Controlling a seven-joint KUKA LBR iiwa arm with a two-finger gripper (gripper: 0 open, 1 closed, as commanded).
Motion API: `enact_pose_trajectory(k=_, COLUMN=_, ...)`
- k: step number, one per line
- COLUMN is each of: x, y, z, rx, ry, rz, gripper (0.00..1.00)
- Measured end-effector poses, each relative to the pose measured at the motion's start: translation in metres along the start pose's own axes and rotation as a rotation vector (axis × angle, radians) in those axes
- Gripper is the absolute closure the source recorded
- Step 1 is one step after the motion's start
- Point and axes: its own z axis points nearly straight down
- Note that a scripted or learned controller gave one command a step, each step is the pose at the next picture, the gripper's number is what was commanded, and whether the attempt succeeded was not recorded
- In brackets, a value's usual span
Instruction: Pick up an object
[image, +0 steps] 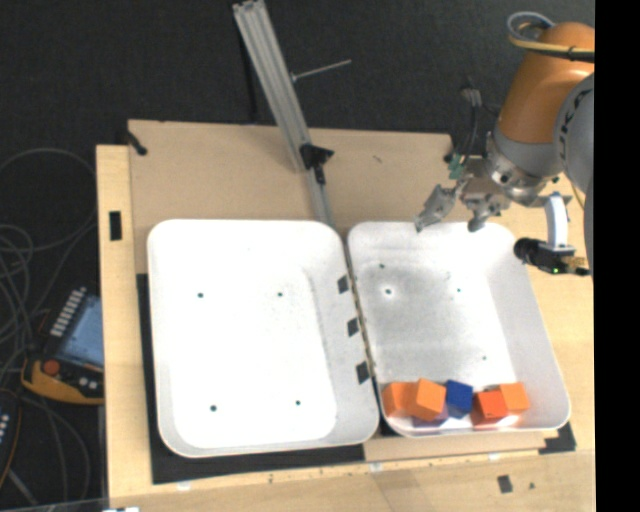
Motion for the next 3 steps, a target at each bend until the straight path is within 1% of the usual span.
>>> enact_pose_trajectory(k=1, x=-0.018, y=-0.007, z=-0.039, rx=-0.006, ry=-0.001, rz=0.010, gripper=0.00)
enact_pose_trajectory(k=2, x=0.081, y=-0.053, z=-0.061, rx=-0.003, ry=0.005, rz=0.000, gripper=0.00)
enact_pose_trajectory(k=3, x=0.056, y=-0.113, z=0.057, rx=0.009, ry=0.002, rz=0.012, gripper=0.00)
